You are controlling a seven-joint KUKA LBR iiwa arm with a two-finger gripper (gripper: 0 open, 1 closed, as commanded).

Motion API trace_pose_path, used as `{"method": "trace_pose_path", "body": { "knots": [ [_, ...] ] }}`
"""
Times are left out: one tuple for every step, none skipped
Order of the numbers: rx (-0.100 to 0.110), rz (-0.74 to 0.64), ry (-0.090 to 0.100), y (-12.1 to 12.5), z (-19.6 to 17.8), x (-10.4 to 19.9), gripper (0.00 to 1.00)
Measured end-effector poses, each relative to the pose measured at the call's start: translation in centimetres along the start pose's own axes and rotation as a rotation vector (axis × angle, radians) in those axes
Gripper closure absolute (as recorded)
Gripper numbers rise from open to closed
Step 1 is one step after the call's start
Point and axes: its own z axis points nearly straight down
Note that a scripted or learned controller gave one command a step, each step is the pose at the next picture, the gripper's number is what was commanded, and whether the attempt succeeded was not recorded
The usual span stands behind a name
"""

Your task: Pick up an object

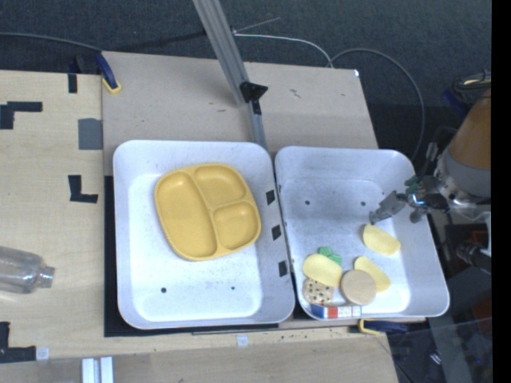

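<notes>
My gripper hangs over the right side of the right bin, coming in from the arm at the right edge. Just below it lies a yellow lemon-shaped piece, apart from the gripper. Further toward the bin's front corner sit another yellow piece, a round tan disc, a yellow and green piece, a speckled cookie and a small striped item. Nothing shows in the gripper.
The left bin holds a yellow divided plate. A metal pole slants in from the top toward the bins' shared wall. A clear bottle lies on the bench at far left.
</notes>
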Motion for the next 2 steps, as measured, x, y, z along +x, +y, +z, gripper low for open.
{"method": "trace_pose_path", "body": {
  "knots": [
    [-0.003, 0.002, -0.004, -2.3, 10.0, 5.3, 0.00],
    [-0.005, -0.007, 0.001, -4.1, -0.4, 15.3, 0.00]
  ]
}}
